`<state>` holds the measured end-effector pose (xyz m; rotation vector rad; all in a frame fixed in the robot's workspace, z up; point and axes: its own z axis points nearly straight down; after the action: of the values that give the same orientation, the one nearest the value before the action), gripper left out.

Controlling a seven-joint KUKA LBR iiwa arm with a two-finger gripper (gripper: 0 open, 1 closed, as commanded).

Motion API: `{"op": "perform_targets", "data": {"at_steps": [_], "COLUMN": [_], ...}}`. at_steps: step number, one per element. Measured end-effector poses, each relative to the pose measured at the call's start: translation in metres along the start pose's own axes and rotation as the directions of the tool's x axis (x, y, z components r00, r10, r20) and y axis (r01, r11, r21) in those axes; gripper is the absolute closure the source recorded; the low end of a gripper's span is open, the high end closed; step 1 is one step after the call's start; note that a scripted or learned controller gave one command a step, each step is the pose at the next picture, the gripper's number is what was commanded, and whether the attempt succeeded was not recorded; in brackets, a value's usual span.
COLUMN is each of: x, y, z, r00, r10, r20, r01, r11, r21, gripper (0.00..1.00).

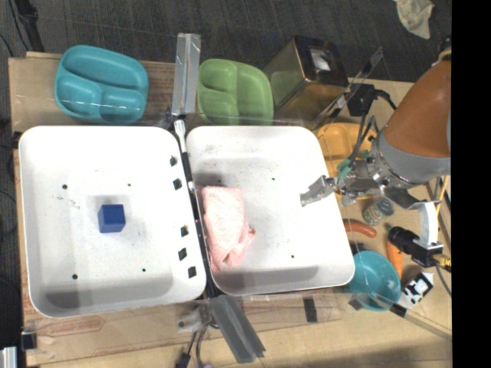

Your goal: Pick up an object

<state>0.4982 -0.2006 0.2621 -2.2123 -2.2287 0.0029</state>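
Observation:
A blue cube (112,218) sits in the left white bin (46,152), left of its middle. A crumpled pink cloth (225,225) lies in the right white bin (307,140), against its left wall. My gripper (312,195) hangs over the right side of the right bin, well to the right of the pink cloth and apart from it. Nothing shows at its tip. The grey arm with its orange band (418,121) reaches in from the right behind it.
A teal tray (101,83) and a green tray (234,90) lie behind the bins, beside a brass-coloured box (307,67). A teal bowl (372,278), orange items (360,228) and cables clutter the bench right of the right bin.

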Motion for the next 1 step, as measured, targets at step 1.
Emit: {"op": "perform_targets", "data": {"at_steps": [1], "x": [0.0652], "y": [0.0397], "z": [0.1045], "r00": [1.000], "r10": [-0.015], "r20": [0.000], "r01": [0.015], "r11": [1.000], "r21": [0.001], "gripper": [0.00]}}
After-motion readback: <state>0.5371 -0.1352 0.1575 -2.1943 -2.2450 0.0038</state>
